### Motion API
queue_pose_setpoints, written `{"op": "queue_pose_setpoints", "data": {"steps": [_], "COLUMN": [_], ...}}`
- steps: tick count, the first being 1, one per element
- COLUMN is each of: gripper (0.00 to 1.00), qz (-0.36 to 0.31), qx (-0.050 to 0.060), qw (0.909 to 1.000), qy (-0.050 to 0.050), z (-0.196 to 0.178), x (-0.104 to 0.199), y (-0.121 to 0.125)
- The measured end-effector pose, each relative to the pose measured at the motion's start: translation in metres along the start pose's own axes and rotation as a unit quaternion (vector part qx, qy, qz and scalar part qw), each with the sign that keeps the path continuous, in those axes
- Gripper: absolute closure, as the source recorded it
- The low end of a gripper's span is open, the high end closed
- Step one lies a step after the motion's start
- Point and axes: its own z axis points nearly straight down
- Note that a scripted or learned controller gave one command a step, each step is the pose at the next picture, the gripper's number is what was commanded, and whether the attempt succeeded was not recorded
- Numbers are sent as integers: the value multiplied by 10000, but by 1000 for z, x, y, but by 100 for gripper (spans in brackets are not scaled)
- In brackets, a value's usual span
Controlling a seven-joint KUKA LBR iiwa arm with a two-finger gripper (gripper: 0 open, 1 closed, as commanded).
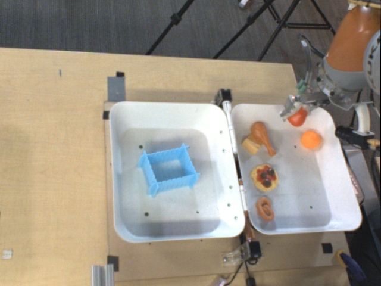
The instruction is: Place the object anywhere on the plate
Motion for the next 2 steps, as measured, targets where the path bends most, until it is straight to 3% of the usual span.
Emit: {"op": "queue_pose_setpoints", "data": {"steps": [1,2], "gripper": [100,100], "qz": [-385,-324], "qx": [6,5], "qw": [9993,9995], "qy": [7,12], "z": [10,-29], "x": [72,144], "y": [18,-11]}}
